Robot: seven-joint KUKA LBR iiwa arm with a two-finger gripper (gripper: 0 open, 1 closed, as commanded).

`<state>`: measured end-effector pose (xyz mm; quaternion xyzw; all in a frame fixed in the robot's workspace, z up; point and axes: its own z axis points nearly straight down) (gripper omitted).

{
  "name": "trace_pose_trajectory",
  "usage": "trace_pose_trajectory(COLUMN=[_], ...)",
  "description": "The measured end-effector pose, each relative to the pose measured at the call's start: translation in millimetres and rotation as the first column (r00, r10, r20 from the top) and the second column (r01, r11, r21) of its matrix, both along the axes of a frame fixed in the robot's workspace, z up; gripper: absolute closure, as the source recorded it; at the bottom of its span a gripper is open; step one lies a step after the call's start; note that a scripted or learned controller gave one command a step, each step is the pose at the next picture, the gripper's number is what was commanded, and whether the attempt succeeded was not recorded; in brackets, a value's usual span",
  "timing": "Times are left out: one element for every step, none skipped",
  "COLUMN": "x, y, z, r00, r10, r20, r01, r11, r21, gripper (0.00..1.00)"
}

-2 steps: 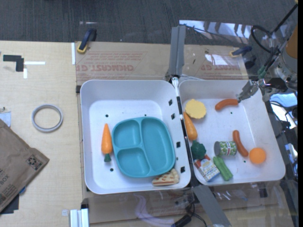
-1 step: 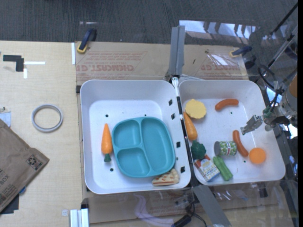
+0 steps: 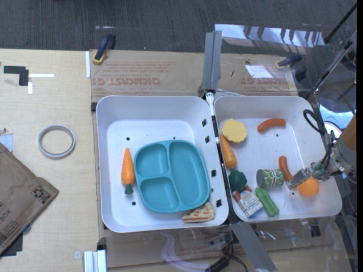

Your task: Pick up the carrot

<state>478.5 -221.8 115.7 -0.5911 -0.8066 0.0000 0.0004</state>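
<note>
In the left bin [image 3: 108, 152], a carrot [image 3: 127, 166] is seen lying lengthwise along the left side, orange body with a small green top at its near end, just beside the left edge of a teal divided plate [image 3: 172, 176]. The plate is set in the middle of that bin, and a slice of toast-like food [image 3: 198, 213] is tucked against its near right corner. A second carrot [image 3: 228, 152] is seen in the right bin [image 3: 317, 208], close to the wall shared by the two bins, with a green broccoli piece [image 3: 237, 179] at its near end. A yellow round item [image 3: 234, 131] is placed just behind it. A sausage [image 3: 271, 124] is laid toward the far side of the right bin, and a smaller red one [image 3: 284, 167] sits beside a green can [image 3: 270, 178]. A cucumber [image 3: 266, 202] and a small carton [image 3: 248, 203] are placed side by side near the front wall. The gripper [image 3: 303, 177] is lowered at the right side of the right bin, directly next to an orange [image 3: 308, 187], well apart from both carrots. Whether it is open or closed cannot be told. Nothing is visibly held. A tape ring [image 3: 57, 141] is seen on the bench [image 3: 45, 95] left of the bins.
</note>
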Motion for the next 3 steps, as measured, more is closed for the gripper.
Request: trace_pose_trajectory(x=[5,6,6], y=[0,0,12], z=[-24,-15,-20], r00=[0.979,0.979,0.642], r10=[0.205,0.202,0.767], r20=[0.000,0.002,0.003], r01=[-0.205,-0.202,-0.767], r11=[0.979,0.979,0.642], r21=[0.001,0.000,-0.003], gripper=[0.00,1.00,1.00])
